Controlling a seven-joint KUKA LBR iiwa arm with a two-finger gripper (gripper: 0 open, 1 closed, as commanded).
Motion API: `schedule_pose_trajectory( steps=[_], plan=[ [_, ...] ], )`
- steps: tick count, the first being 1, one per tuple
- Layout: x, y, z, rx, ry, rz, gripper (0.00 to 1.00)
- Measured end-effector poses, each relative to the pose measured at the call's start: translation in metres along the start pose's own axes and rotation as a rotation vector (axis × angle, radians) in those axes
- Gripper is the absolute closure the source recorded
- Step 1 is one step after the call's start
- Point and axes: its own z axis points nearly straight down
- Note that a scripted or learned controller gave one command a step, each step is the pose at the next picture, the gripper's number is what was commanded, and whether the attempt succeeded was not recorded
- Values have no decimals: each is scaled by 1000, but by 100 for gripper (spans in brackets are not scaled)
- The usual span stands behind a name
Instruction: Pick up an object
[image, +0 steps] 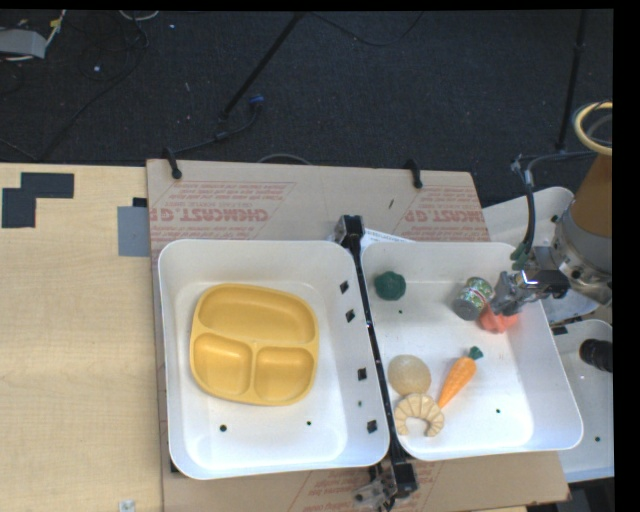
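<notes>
light: we see even, bright overhead lighting | glare: the white bins left of the claw look slightly washed out | shadows: soft and short under the objects | dim: floor beyond the bench is dark | sharpness: we find mild overall softness, the claw indistinct

A robotics lab test station.
Two white bins sit clamped on cardboard over a plywood tabletop, with loose cables trailing across dark carpet behind.
</notes>
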Motion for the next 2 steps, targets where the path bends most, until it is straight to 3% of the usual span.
schedule_pose_trajectory(
  steps=[2],
  plan=[
    [97,-2,24,7,3,-2,100]
  ],
)
